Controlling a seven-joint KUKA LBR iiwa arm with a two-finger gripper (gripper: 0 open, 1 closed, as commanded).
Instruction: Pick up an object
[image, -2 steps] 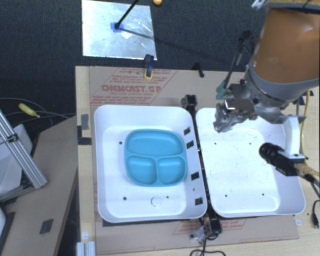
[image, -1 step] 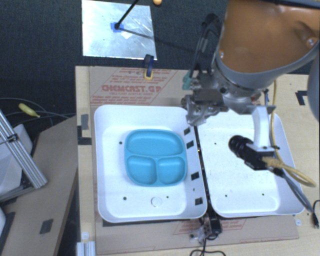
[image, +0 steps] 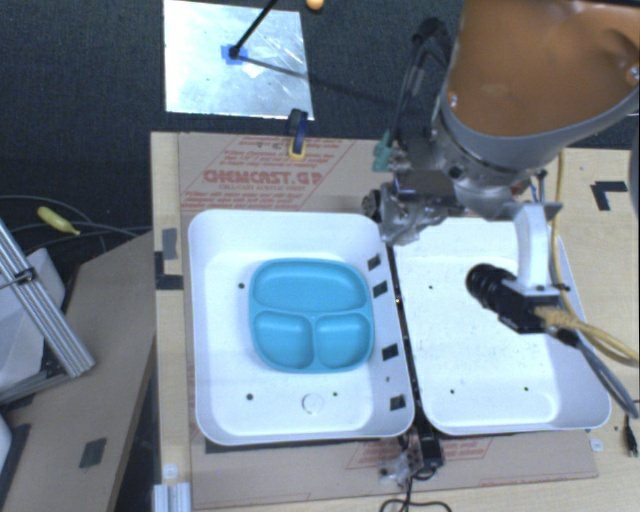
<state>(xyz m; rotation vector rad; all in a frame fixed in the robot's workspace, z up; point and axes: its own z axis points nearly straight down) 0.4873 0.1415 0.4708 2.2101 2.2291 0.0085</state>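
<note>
A light blue divided plate (image: 308, 314) lies flat in the middle of the left white bin (image: 215, 400). My gripper (image: 402, 222) hangs over the far end of the ridge where the two bins meet, to the upper right of the plate and apart from it. The grey arm with its orange band (image: 540, 60) covers the upper right of the view. A black cylinder on a white bracket (image: 498, 290) juts from the wrist over the right bin (image: 480, 400).
Both bins rest on a brown cardboard sheet (image: 260, 170). A shiny foil sheet (image: 235, 60) lies on the dark floor behind it. An aluminium frame (image: 35, 310) stands at the left edge. Yellow cables (image: 600, 345) trail off to the right.
</note>
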